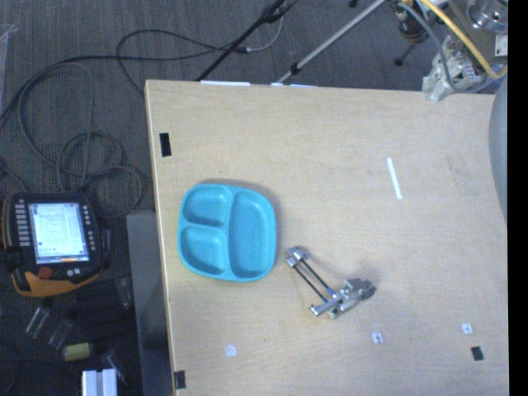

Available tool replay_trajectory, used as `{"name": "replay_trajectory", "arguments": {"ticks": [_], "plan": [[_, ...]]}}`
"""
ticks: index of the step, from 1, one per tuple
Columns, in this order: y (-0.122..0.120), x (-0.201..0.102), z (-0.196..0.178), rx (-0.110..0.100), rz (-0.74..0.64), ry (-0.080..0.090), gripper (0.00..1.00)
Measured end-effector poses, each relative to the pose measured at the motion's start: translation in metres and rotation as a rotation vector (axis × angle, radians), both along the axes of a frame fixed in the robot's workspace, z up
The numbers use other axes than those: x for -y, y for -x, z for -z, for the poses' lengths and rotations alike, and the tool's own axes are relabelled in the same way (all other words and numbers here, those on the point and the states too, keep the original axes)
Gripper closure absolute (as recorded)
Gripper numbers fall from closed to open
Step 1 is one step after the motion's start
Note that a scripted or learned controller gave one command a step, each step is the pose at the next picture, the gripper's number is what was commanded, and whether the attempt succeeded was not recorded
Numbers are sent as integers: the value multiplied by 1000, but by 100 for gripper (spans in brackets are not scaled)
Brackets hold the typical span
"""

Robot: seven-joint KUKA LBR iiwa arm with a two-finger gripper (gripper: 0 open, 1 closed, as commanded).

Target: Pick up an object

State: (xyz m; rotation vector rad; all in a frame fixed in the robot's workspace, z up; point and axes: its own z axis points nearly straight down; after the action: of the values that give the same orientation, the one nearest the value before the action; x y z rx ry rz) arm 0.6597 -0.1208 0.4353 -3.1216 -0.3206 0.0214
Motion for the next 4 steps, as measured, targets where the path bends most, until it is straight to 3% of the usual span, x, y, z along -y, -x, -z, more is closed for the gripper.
{"name": "replay_trajectory", "arguments": {"ticks": [2, 4], "plan": [[-4, 88, 5, 6, 5, 5, 100], [-5, 101, 5, 6, 1, 4, 100]]}}
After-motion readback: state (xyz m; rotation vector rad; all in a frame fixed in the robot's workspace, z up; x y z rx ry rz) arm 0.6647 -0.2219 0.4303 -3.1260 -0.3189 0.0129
